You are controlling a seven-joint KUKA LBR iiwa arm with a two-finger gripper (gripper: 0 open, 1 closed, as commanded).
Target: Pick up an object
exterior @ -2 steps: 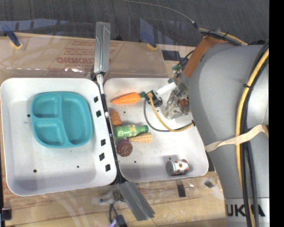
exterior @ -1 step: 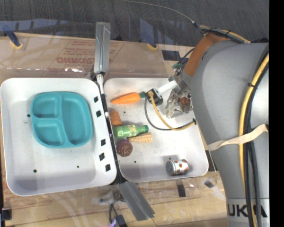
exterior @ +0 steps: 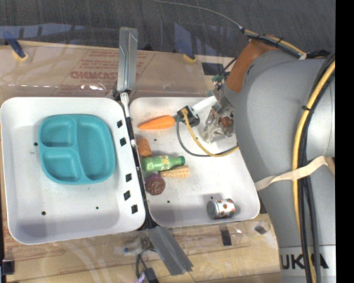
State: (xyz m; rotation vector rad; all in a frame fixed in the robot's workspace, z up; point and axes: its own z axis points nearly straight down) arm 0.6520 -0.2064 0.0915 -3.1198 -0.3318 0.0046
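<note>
The carrot lies near the right bin's far edge, just left of me; it looks light, stiff and smooth, likely to roll, so I'd pinch it across its thick middle. My fingers hang low beside its tip, too blurred to tell whether spread or closed.

A brown cardboard-like sheet with faint red print covers the tabletop, held by blue tape at the far left corner. Beyond its far edge lies dark ribbed flooring, crossed by a thin pale cable.
</note>
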